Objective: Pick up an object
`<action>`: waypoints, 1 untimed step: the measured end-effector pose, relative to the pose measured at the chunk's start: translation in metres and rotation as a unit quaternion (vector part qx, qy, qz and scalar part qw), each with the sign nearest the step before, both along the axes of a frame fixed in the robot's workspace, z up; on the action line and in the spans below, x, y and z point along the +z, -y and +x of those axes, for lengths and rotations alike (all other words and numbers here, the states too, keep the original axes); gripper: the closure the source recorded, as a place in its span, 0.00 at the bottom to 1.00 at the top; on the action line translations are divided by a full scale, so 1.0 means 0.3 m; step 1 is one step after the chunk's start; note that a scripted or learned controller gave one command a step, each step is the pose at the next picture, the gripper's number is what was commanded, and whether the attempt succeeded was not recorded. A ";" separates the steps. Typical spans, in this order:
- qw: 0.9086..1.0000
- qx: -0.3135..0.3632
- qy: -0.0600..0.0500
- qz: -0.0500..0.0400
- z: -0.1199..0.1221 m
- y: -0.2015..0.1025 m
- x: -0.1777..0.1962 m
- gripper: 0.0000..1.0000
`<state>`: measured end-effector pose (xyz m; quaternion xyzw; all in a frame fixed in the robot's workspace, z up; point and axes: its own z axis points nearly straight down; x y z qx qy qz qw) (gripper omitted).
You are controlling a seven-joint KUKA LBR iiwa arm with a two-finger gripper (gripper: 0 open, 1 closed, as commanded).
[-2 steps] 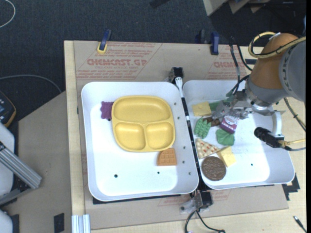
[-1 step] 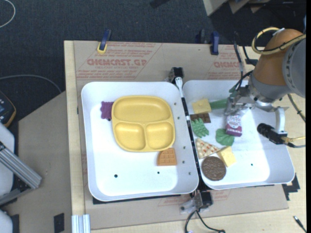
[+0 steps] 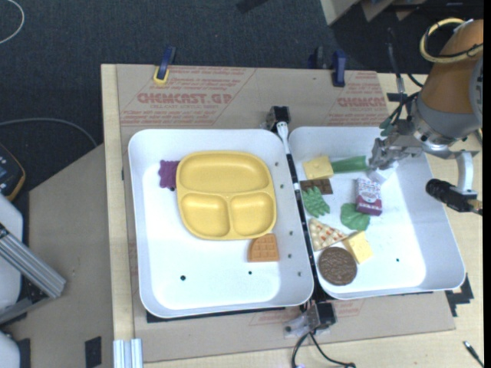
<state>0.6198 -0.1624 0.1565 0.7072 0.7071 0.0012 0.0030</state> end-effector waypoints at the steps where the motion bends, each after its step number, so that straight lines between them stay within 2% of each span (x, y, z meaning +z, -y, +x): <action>1: 1.000 0.001 -0.002 0.001 0.005 -0.002 0.202 1.00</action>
